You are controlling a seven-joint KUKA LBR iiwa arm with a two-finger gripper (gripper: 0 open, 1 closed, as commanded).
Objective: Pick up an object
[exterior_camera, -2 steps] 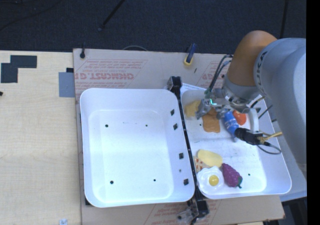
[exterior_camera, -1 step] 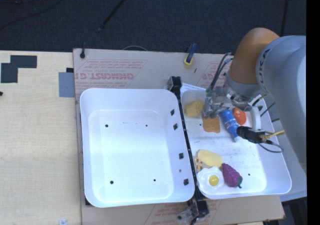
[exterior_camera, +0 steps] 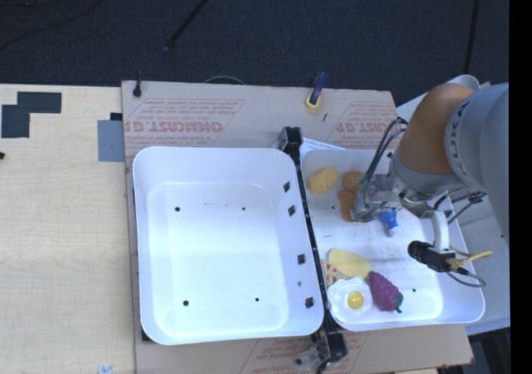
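Arm (exterior_camera: pixel 453 135) comes in from the right, grey casing with a glossy orange band, wrist bent down into the right bin (exterior_camera: pixel 461 302). Gripper (exterior_camera: pixel 366 208) is low over the bin floor, metallic, cables looping off it. Can't tell the finger state from here, the wrist hides them.

Objects all in the right bin, smooth plastic toys by the look. Rounded yellow lump (exterior_camera: pixel 322 179) near the back left corner. Orange piece (exterior_camera: pixel 351 184) just beside the gripper, partly covered by it. Small blue bit (exterior_camera: pixel 387 220) right of the gripper. Front of bin: yellow wedge (exterior_camera: pixel 349 263), fried egg (exterior_camera: pixel 351 297) with flat white and yellow yolk, bumpy purple grape-like piece (exterior_camera: pixel 383 290), close together.

Left bin (exterior_camera: pixel 145 223): shallow white moulded plastic, rounded corners. Both sit on printed cardboard (exterior_camera: pixel 208 119).
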